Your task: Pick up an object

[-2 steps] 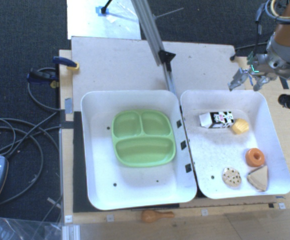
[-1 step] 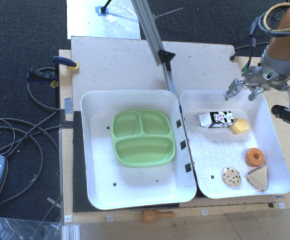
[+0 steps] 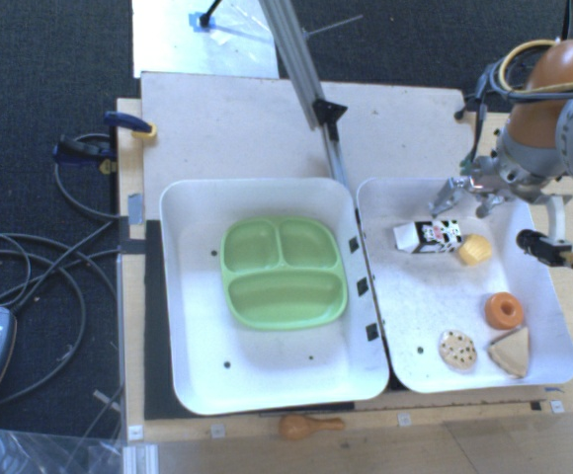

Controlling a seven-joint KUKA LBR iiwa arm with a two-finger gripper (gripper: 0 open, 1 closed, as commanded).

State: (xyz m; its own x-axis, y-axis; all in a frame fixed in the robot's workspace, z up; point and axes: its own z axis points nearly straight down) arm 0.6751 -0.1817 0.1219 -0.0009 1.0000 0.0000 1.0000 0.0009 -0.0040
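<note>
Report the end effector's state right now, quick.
End effector: open, holding nothing, hovering in the right bin just above the milk carton.

Even, bright overhead light; soft shadows under bins (image 3: 267, 388); mild glare on paper (image 3: 168, 18) at 11 o'clock; slight overall blur.

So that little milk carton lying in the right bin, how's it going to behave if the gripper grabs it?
The milk carton lies on its side, so it probably won't tip further. Its flat, boxy faces suggest it will slide rather than roll, and should suit a two-finger pinch. It looks small, likely light, and a nudge could shove it into the yellow piece beside it.
</note>
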